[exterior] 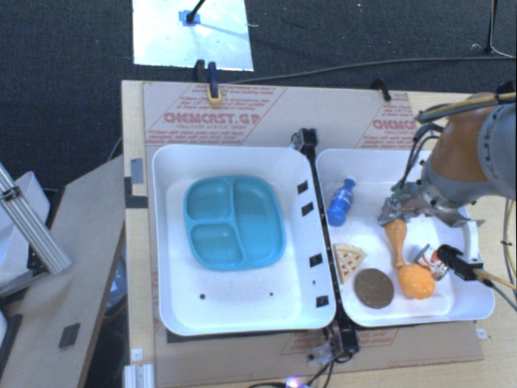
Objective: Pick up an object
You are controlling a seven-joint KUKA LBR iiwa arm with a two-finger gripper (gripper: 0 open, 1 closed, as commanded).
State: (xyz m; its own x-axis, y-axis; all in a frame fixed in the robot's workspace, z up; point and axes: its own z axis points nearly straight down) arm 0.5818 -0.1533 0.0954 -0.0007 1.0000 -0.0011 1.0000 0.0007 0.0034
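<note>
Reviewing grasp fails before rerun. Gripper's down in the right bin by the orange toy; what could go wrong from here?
1. The gripper sits at the narrow tip of the orange toy; it may slip out.
2. The bottle, pizza slice and brown disc lie close and could be knocked.
3. The small item touching the toy's bulb may get dragged.

**Dark carpet around a light wooden table**

Dark carpet (65, 63) covers the floor around the table (133, 241). A pale, shiny sheet (190, 23) lies on the floor beyond the table's far edge. Printed protective board (242, 111) covers the tabletop. Black cables (339, 67) trail past the far right corner.
</note>
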